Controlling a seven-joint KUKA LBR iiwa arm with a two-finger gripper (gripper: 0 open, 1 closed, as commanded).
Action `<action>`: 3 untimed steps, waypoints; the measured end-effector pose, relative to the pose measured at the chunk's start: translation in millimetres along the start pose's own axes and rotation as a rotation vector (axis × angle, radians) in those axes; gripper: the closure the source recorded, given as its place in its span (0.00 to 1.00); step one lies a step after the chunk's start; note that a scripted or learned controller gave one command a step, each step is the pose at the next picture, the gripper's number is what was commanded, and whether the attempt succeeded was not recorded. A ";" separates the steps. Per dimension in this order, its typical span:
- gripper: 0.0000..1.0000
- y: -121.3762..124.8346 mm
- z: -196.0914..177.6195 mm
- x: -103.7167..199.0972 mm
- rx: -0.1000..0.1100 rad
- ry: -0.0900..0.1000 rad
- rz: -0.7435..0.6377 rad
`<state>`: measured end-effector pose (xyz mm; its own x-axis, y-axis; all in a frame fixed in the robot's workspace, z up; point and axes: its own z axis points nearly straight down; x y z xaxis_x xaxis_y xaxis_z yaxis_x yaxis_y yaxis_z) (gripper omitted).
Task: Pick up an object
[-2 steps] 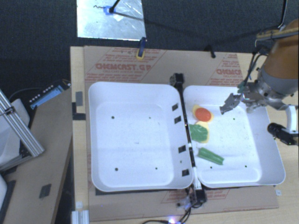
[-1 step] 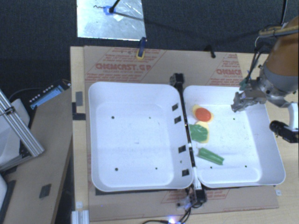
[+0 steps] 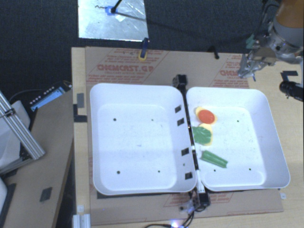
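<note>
In the right bin (image 3: 266, 141), near its left wall, lie an orange round piece (image 3: 205, 116), a pale yellow piece (image 3: 207, 127) just below it, a green leafy piece (image 3: 202, 136) and a long green pod-like piece (image 3: 214, 159). My gripper (image 3: 248, 70) hangs above the bench beyond the right bin's far right corner, well away from these pieces. Nothing shows between its fingers.
The left bin (image 3: 104, 141) lies beside the right one, joined by a black hinge strip (image 3: 187, 137). A shiny metal sheet (image 3: 112, 13) lies on the floor at the back. An aluminium rail (image 3: 19, 132) and a dark device (image 3: 47, 97) sit at the left.
</note>
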<state>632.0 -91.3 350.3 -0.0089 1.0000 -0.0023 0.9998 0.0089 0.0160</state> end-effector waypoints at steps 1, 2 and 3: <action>1.00 40.1 -90.9 6.8 0.000 0.000 0.001; 1.00 38.8 -123.0 17.2 0.009 0.002 0.002; 1.00 39.3 -166.6 21.7 0.008 0.001 0.003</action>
<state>668.5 -68.9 517.4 -0.0059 1.0000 -0.0011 1.0000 0.0059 0.0076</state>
